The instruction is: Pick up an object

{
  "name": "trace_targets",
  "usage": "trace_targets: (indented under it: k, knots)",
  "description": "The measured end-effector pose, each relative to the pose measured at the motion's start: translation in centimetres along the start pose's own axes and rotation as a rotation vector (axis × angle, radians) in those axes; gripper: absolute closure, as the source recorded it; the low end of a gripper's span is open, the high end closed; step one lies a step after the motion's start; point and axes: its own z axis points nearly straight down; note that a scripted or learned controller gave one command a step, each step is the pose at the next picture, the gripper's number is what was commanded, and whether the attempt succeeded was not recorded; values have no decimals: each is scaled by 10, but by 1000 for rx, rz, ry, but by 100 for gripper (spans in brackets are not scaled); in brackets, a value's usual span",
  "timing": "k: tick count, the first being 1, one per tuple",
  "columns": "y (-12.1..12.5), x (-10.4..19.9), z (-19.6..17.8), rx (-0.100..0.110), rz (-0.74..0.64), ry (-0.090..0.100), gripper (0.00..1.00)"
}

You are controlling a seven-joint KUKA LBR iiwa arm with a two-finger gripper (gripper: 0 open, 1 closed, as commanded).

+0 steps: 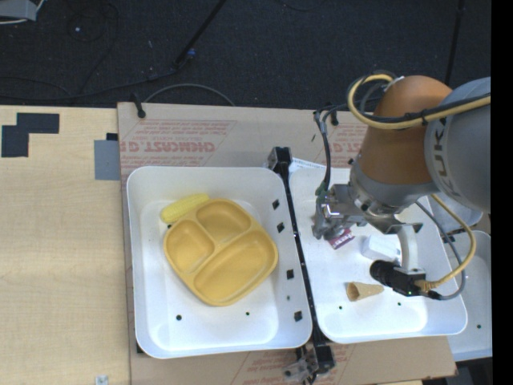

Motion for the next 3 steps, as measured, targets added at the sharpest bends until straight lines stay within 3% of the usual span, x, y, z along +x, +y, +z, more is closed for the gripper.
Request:
trace_targets:
  k: [2, 3]
  knots:
    - [-44, 95, -7, -2, -1, -1, 100]
    - [-43, 93, -7, -2, 2, -2, 0]
